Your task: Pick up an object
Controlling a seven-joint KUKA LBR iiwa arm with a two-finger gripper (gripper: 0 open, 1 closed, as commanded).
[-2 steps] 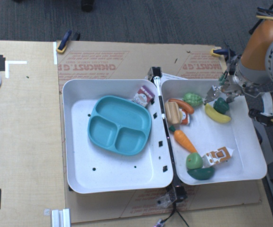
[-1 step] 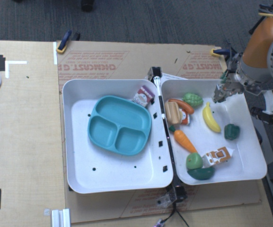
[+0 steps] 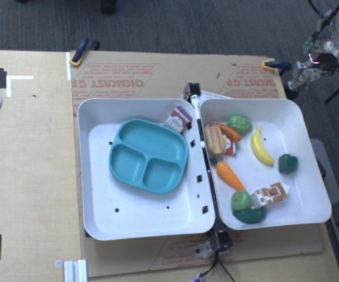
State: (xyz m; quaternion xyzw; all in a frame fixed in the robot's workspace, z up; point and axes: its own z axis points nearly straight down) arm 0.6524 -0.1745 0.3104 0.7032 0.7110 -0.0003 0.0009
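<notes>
The right bin (image 3: 310,157) holds several toy foods: a yellow banana (image 3: 261,147), a hot dog in a bun (image 3: 218,138), a leafy green piece (image 3: 239,123), an orange carrot (image 3: 230,175), a dark green pepper (image 3: 287,164), a green apple (image 3: 241,200), a dark green vegetable (image 3: 251,215) and an orange-and-white carton (image 3: 271,194). My gripper (image 3: 301,74) hangs at the top right, beyond the far right corner of that bin, well away from every object, with nothing seen in it.
The left bin (image 3: 93,175) carries a teal divided plate (image 3: 148,155) and a small purple-and-white packet (image 3: 178,120) at its far right corner. Both bins rest on cardboard (image 3: 134,78). Blue-and-yellow clamps (image 3: 80,51) sit at the cardboard's far corners.
</notes>
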